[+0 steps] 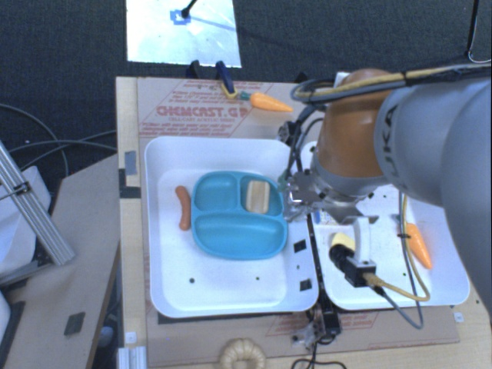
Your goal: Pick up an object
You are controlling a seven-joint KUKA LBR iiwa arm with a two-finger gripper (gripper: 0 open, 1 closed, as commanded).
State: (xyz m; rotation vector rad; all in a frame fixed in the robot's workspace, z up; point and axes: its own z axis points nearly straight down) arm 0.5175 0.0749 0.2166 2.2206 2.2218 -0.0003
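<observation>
We see a brown board [201, 112] with red print lying under the two white bins, and at its far edge a blue clamp [224, 75] beside an orange carrot-shaped clip [269, 102]. Beyond the board a shiny square sheet [183, 21] rests on dark carpet [61, 44], and a ribbed metal rail [31, 206] slants at our left. A tan ring [242, 355] sits at the near edge.
</observation>
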